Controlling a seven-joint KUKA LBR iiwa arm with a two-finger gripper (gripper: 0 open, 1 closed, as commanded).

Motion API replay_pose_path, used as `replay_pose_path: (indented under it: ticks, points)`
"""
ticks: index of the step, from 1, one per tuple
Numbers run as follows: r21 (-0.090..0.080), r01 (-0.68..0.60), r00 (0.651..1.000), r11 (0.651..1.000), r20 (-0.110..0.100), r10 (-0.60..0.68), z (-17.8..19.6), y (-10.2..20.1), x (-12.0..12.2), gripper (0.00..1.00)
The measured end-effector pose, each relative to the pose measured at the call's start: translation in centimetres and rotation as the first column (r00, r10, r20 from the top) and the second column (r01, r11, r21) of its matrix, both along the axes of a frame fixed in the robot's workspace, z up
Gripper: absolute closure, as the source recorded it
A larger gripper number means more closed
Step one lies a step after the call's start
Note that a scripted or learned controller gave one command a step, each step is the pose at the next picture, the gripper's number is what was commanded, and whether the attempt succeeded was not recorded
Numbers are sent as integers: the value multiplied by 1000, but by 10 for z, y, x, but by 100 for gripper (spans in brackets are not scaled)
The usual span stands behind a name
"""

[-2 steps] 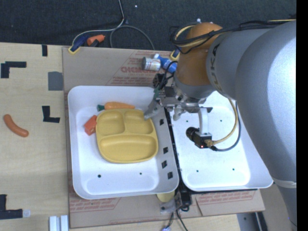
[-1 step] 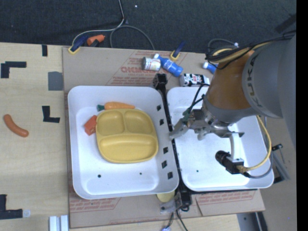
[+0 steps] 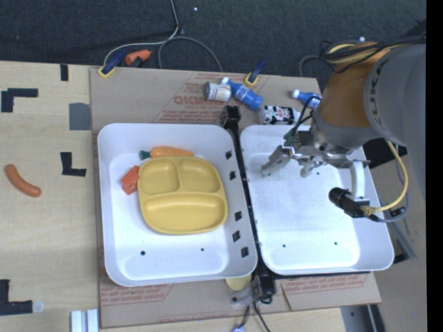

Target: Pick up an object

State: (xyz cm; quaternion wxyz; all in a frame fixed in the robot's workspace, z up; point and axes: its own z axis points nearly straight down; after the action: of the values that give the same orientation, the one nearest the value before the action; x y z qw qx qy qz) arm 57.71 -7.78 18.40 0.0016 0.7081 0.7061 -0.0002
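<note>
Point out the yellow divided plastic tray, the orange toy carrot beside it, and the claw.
Yellow divided plastic tray (image 3: 183,194): camera view, its large front compartment.
Orange toy carrot (image 3: 172,152): camera view, mid-body.
Claw (image 3: 291,163): camera view, midway between fingertips.

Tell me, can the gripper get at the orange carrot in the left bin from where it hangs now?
Probably yes, with care. The gripper hangs over the right bin, and the carrot lies in the left bin with its top uncovered. But it sits tight against the yellow tray, leaving little room on that side.
</note>
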Motion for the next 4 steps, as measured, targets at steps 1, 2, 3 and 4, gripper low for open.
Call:
replay_pose_path:
  ticks: [1, 2, 3, 4]
  points:
    - [-2, -3, 1000, 1000, 3, 3, -103, -25, 29, 0]
    - [1, -6, 1000, 1000, 4, 6, -77, -25, 94, 0]
    - [-1, -3, 1000, 1000, 1, 3, -99, -18, 71, 0]
    - [0, -5, 1000, 1000, -7, 5, -99, -18, 91, 0]
